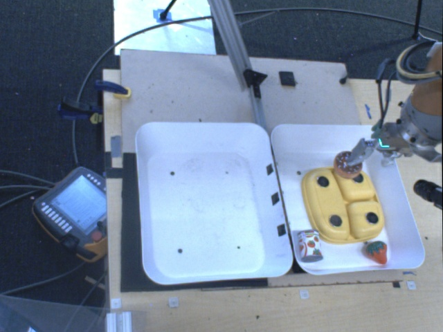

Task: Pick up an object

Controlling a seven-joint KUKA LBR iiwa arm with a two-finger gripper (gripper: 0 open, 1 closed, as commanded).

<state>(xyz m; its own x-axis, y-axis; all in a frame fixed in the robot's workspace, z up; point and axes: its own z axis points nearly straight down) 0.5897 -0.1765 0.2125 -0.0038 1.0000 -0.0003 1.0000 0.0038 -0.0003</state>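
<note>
The right bin (291, 185) holds a yellow sectioned tray toy (342, 205) with dark dots. On the toy's far edge rests a small brown ring like a doughnut (344, 162). A small printed cup (309, 245) lies at the bin's near left, and a red strawberry (376, 252) at the near right. My gripper (357, 153) reaches in from the right and slants down, with its tip right at the brown ring. Whether it grips the ring is hidden by the angle.
The left bin (149, 185) stands beside the right one, with black clips (275, 199) along the shared wall. A metal pole (232, 33) rises behind the bins. A teach pendant (73, 213) lies off the bench at left. Cables cross the dark floor.
</note>
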